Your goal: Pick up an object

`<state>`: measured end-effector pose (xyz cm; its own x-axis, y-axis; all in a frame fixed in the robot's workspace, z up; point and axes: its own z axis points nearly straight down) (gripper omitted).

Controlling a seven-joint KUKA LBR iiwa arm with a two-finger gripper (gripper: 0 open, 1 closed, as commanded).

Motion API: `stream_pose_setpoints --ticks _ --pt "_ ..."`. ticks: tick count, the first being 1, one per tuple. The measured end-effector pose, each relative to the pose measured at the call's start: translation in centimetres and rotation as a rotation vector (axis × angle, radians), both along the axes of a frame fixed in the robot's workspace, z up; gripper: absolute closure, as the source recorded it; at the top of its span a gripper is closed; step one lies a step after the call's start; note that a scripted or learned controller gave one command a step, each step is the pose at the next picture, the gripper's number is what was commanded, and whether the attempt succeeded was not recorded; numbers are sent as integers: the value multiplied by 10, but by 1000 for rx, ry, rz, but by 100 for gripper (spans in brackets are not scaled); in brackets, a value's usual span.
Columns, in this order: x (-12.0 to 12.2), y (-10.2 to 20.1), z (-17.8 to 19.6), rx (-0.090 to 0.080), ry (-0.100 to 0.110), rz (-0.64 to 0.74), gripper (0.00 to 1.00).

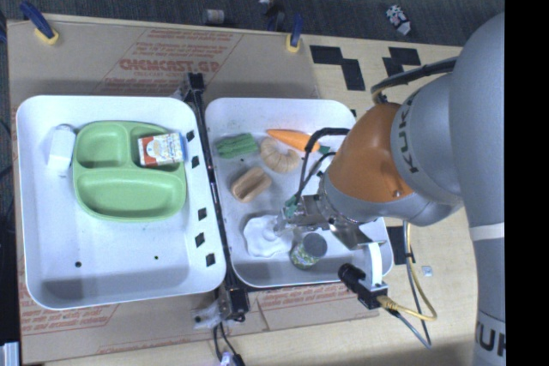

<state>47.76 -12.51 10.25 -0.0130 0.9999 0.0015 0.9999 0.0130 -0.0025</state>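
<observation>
The gripper sits low in the near part of the right bin, over a white object and a small round greenish thing that lie on the bin floor. Whether it is spread or pressed together cannot be told, since the wrist and its fittings cover that spot, and nothing can be seen pinched in it. The arm comes in from the right, its orange band above the bin's right side.

Further back in the same bin lie a tan bun, a second pale bun, an orange carrot and a green piece, all apart from the gripper. The carrot lies just beyond the pale bun, near the far wall.

The left bin holds a green tray with compartments; a small carton lies in its far right compartment. A white bottle lies just left of the tray.

Both bins rest side by side on a cardboard sheet.
</observation>
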Motion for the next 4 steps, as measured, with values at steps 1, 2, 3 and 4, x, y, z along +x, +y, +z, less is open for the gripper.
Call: stream_pose_setpoints --ticks 1,2,3,4 --pt "55 -13 176 -4 -6 -7 100" --pt "55 -12 175 -3 -5 -7 0" --pt "59 15 -11 -1 1 -7 0" --pt "59 15 -1 -1 3 -3 100"
